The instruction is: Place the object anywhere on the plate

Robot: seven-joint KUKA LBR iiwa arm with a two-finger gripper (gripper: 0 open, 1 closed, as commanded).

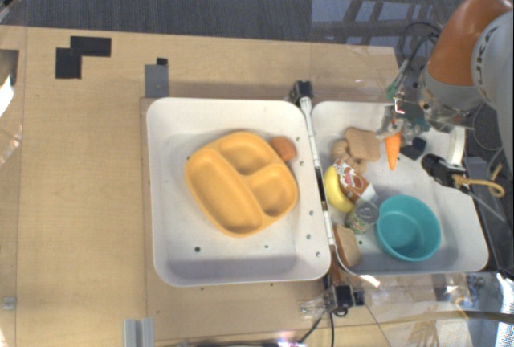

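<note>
Gripper (395, 122) over right bin (474, 257), near its far edge, fingers closed on orange carrot (392, 151), which hangs upright from them, tip down. Just left: tan bread-like piece (362, 144). Nearer the camera: yellow banana (336, 191), teal bowl (409, 227). Left bin (173, 257): yellow divided plate (239, 182), small orange ball (283, 148) touching its far rim.

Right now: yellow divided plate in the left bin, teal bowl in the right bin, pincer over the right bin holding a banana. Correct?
One thing is off: the pincer holds a small orange carrot, not a banana. The camera view shows the carrot hanging between its fingers over the right bin. The rest stands: yellow divided plate in the left bin, teal bowl in the right bin.
</note>
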